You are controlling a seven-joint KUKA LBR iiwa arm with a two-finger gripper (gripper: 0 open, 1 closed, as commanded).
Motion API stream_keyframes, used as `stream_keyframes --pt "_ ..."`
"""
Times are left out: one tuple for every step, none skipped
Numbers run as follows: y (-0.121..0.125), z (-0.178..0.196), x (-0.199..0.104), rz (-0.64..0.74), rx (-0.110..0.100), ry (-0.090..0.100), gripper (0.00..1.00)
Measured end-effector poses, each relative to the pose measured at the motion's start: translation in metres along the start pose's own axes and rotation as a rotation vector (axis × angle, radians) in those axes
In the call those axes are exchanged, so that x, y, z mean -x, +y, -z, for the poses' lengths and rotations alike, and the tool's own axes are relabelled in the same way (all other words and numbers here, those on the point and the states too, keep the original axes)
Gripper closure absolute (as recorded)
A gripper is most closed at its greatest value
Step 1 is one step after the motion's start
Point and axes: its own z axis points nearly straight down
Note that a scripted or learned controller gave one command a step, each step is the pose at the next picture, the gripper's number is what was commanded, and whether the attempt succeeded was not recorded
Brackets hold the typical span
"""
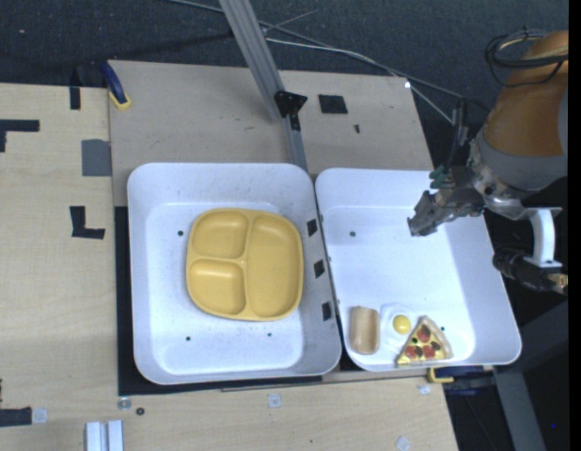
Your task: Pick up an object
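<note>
Over the right bin, the gripper hung above the upper stretch of bare white floor, and whether it was released or clenched I couldn't tell; it showed only as a dark blur with nothing visibly in it. The candidates sat well apart from it, down in that bin's near corner: a tan bread-like piece, a small fried egg just beside it, and a pizza slice touching or nearly touching the egg. In the left bin a yellow divided plate lay flat in the middle.

My read: the reach had not yet lined up with any object. To do this well, the arm wanted to travel toward the near corner and pick the bread-like piece, since it stood a little clear of the other two. The pizza slice lay close to the bin wall, which could block one side of a grasp. A straight descent, centred on the piece, looked safest.

Hard to make out: the gripper's tips, the exact gap between egg and pizza slice, and the arm's upper part, cut off at the frame edge.
</note>
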Motion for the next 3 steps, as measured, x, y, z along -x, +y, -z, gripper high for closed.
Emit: stream_keyframes --pt "0.008 -0.011 -0.061 0.000 0.001 -0.001 1.00" --pt "0.011 -0.027 -0.112 -0.001 -0.001 -0.002 1.00" --pt "0.016 -0.037 -0.173 0.001 0.000 -0.001 1.00"
